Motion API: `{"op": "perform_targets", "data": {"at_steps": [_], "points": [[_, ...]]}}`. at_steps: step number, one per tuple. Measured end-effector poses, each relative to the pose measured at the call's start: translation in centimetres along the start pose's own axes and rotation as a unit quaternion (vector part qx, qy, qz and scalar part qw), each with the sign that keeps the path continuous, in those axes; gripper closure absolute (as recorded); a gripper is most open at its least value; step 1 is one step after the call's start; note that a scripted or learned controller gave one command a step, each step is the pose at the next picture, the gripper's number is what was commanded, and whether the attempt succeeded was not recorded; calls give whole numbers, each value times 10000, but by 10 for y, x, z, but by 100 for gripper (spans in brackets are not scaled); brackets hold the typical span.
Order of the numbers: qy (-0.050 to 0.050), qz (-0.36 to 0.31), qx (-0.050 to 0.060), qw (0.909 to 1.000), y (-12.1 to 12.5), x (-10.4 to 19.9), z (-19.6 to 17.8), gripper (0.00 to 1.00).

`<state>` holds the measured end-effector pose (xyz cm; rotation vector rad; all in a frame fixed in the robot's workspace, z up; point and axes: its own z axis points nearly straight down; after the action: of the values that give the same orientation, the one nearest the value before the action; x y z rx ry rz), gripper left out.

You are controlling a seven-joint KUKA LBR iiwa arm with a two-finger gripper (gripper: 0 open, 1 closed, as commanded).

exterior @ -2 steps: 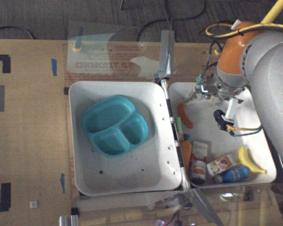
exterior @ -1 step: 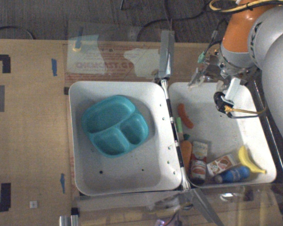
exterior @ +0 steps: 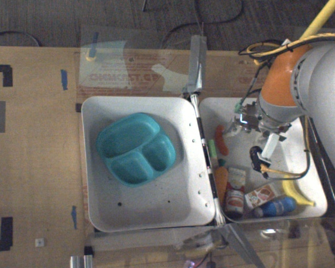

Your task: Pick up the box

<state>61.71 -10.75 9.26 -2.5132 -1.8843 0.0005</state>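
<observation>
Soft overhead light keeps the left bin (exterior: 100, 205) bright, with a faint shadow beside the teal tray (exterior: 135, 148). The picture is slightly grainy, and the arm (exterior: 318, 77) at the right edge of the counter (exterior: 33, 149) looks blurred.

Arm (exterior: 325, 85) thick, rounded, pale grey shell. Orange band (exterior: 282, 85) glossy, above wrist. Yellow and black cables (exterior: 266, 48) loop over band top.

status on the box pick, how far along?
Done: nothing yet. The box lies in the right bin near its front wall, beside a blue bottle. In hand: the gripper is over that bin's far end, apart from the box. Left: reach it, grasp, lift.
</observation>
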Motion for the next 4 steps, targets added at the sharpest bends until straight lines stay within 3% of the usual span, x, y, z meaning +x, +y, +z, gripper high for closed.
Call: {"op": "perform_targets", "data": {"at_steps": [1, 2, 3, 4], "points": [[-3, -22, -2, 10000, -18, 33, -91, 0], [-7, -1218, -12, 9926, -14, 57, -166, 0], [-8, -2298, -12, 9732, 1, 78, -268, 0], [-3, -2772, -4, 9608, -24, 5, -158, 0]]}}
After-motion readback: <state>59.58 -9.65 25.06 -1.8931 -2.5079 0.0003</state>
